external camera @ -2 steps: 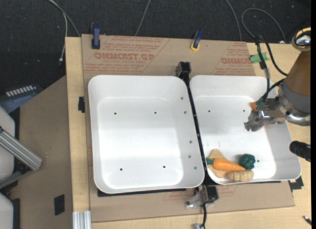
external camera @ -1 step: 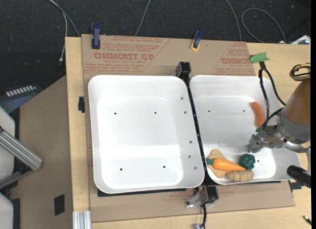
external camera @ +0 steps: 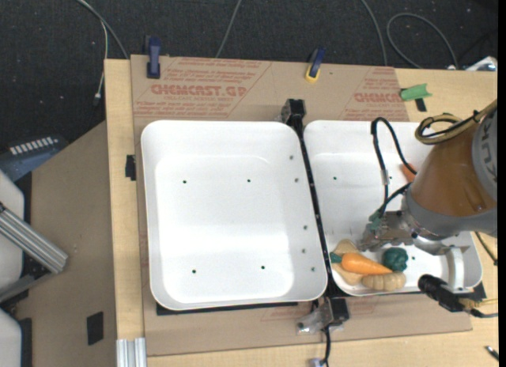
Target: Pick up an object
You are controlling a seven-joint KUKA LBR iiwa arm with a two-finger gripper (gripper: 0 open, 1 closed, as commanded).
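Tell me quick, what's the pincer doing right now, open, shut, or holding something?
Pincer: cannot be told; it sits low in the right bin, just above the toy carrot.

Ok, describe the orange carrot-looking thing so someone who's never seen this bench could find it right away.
Look at the right-hand white bin, the one the grey and orange arm reaches over. In its near corner sits a small cluster of toy food; the carrot lies on its side there. It is the bright orange piece, between a green lump and a tan piece.
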